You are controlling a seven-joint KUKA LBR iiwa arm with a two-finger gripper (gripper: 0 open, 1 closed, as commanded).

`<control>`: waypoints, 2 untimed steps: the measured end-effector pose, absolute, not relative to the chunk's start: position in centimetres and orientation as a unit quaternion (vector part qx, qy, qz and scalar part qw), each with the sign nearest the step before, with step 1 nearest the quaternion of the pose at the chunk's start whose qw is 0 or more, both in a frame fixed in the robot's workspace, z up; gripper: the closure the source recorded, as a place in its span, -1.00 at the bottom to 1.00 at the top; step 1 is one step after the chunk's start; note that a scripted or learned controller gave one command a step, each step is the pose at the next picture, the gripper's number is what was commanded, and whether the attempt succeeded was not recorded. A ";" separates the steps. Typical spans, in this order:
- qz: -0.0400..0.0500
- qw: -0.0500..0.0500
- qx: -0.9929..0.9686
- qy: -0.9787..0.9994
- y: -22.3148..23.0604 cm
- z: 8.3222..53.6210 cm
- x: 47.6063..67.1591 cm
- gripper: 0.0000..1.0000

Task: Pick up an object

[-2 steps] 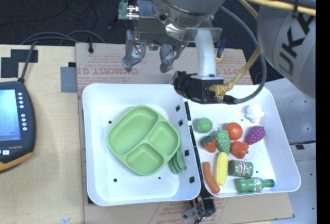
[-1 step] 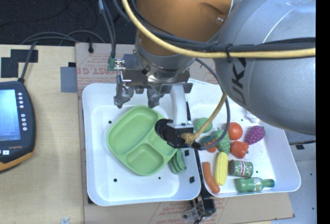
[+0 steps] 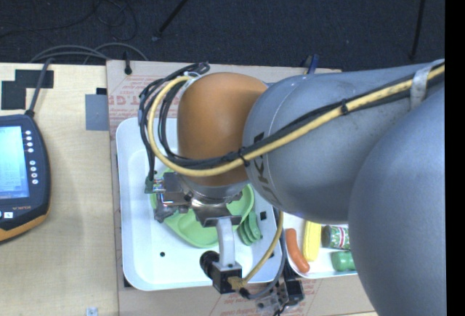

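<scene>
Pincer (image 3: 195, 211) — seemingly — over green bowl (image 3: 190, 233)

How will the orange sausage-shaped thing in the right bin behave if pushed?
The orange thing looks long and rounded, so it would probably roll sideways rather than slide. Its sheen hints at smooth plastic, likely light and a bit slippery. The yellow piece lies close beside it and may block a roll that way.

The grey arm (image 3: 327, 140) hangs over the left bin (image 3: 134, 235), above a pale green dish (image 3: 192, 229). The right bin (image 3: 327, 273) holds an orange piece (image 3: 294, 249) beside a yellow piece (image 3: 312, 240).
</scene>
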State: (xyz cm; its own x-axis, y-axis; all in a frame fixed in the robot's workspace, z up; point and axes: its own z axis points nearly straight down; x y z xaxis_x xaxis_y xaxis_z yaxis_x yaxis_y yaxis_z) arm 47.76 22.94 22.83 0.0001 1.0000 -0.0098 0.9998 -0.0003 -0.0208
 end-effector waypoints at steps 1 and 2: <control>0.007 0.002 -0.707 -0.707 24.2 9.7 54.2 1.00; -0.006 -0.004 -0.708 -0.706 21.1 28.1 55.8 1.00</control>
State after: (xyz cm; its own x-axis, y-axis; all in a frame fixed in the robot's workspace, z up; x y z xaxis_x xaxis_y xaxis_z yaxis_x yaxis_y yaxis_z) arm 55.81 21.08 28.11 0.0017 1.0000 0.0040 0.9999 -0.0017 0.0142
